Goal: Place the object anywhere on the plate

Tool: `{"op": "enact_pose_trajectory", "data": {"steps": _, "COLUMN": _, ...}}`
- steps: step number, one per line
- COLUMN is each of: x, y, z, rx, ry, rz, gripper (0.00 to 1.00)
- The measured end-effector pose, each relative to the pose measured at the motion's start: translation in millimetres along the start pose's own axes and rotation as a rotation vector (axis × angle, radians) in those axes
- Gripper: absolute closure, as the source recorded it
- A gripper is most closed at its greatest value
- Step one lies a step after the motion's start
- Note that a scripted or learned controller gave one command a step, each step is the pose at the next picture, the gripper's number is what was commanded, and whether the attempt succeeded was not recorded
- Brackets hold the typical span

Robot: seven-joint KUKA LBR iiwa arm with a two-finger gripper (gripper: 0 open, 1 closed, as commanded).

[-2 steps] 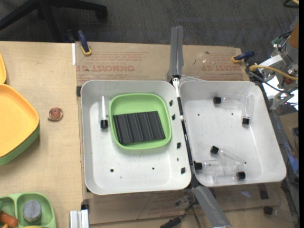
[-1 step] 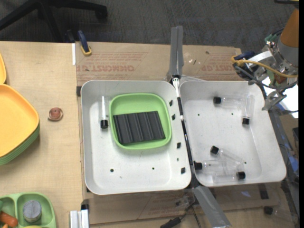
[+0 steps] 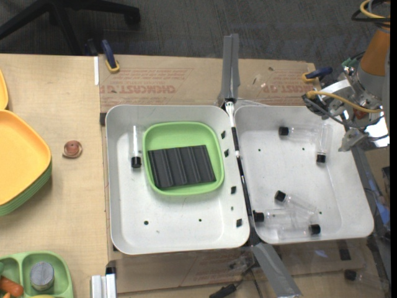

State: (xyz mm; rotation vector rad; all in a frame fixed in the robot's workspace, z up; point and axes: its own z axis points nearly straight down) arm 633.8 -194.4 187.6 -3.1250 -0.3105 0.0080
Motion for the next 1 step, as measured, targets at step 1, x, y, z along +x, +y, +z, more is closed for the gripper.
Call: {"op": "enact_pose_trajectory", "data": {"steps": 1, "x": 12.6, "y": 30.8, "z": -62.3, "rx": -0.001, "ry": 0.002, "rz": -0.008, "gripper": 0.00}}
